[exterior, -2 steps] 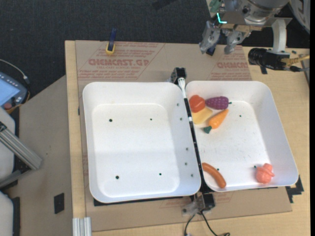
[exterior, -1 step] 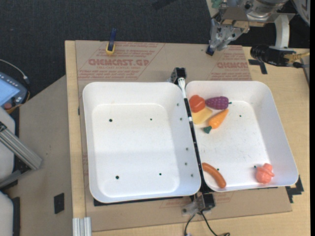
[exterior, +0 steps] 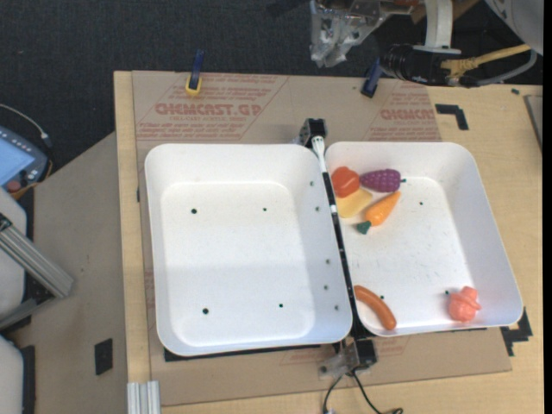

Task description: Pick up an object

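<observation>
Right bin [exterior: 483, 197]: toy carrot [exterior: 380, 210], purple grapes [exterior: 380, 179], red pepper [exterior: 345, 180], sausage [exterior: 376, 307], pink piece [exterior: 464, 304]. Gripper [exterior: 332, 41] raised well beyond the bins, nothing held; finger spread indiscernible.

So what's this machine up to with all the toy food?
A robot arm is meant to pick up one object. Its gripper hangs above the bench's far edge, beyond the bins. The toys sit in the right bin: a red piece, purple grapes, a carrot, a sausage and a pink piece. The left bin sits alongside.
</observation>
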You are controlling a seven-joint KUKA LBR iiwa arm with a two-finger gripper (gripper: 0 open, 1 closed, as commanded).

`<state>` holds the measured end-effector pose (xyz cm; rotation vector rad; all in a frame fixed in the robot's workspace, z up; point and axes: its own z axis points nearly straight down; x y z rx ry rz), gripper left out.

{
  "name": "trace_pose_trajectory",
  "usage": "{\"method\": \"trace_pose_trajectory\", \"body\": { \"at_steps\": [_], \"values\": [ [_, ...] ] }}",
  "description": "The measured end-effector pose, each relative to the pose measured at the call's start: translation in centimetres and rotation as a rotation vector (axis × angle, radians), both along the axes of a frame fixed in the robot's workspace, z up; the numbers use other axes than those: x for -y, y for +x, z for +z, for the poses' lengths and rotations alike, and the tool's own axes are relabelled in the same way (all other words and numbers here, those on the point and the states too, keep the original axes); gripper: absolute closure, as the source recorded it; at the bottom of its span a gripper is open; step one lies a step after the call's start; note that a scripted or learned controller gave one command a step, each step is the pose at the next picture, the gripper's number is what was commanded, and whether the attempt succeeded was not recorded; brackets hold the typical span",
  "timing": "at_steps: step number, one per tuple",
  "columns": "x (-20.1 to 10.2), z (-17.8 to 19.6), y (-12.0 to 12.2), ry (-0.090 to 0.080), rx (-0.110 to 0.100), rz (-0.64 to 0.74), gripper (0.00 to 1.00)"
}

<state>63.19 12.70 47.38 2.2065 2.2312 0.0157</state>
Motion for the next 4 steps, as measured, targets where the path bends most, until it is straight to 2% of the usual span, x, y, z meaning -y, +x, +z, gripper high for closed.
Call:
{"method": "trace_pose_trajectory", "body": {
  "at_steps": [1,2,3,4],
  "values": [
    [-3.7,6.6,1.1,-0.001,0.001,-0.006,1.0],
    [-7.1,6.1,3.5,-0.004,-0.005,-0.008,1.0],
    [-9.6,6.1,3.4,-0.003,-0.005,-0.008,1.0],
    [-9.7,6.1,3.5,-0.004,-0.005,-0.01,1.0]
  ]
}}
